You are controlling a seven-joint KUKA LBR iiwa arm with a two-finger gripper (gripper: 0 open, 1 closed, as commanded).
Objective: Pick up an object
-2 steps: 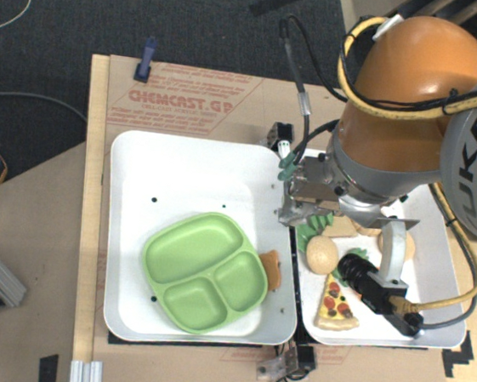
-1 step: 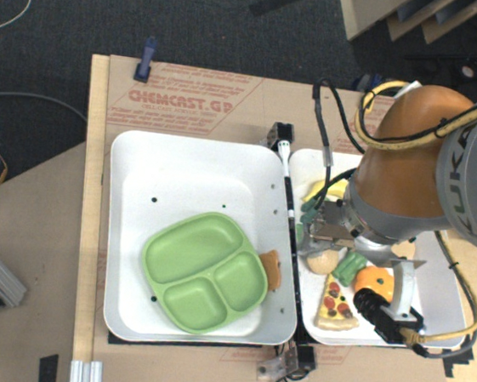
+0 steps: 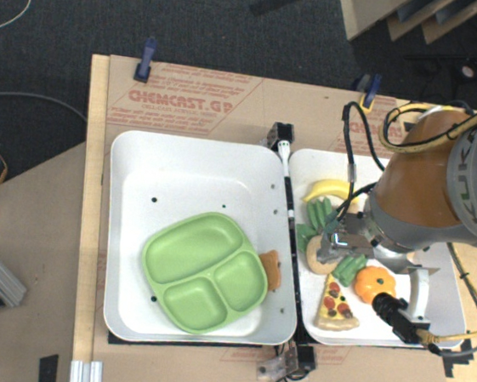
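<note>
Near edge of counter [image 3: 159, 365]: black clip and cabling at seam between bins, approx. centre.

Left bin [image 3: 139, 166]: green divided tray [image 3: 204, 269], three compartments, lying flat toward near-right portion of bin. Small orange-brown item [image 3: 271, 269] just beside tray's right rim, close to bin's right wall. Type of item: cannot tell.

Right bin [image 3: 451, 317]: toy food clustered in left half. Nearest: pizza slice [image 3: 337, 307], flat, point toward far side. Just beyond and to the right: orange fruit [image 3: 374, 284], touching or nearly touching pizza slice. Green veg. pieces [image 3: 351, 267] between fruit and a round tan piece [image 3: 315, 253]. Farther back: more green pieces, then yellow banana [image 3: 328, 189] near far-left corner of bin.

Tool [image 3: 339, 242]: low over the cluster, approx. above tan piece and green veg., wrist and orange band blocking most of it. Metal parts visible; finger state: cannot tell. Nothing seen between fingers, so no grasp confirmed.

Far side: printed cardboard under both bins, two blue clamps at far edge, dark carpet beyond.

Task status (judgement): reach phase done or nearly done, tool positioned at candidate objs. in right bin. Remaining: close on one item, lift clear of bin, verify hold. Likely target among tan piece / green veg. / fruit; cannot tell which. Risk: tight clutter, adjacent items may shift or slip out on closing.
</note>
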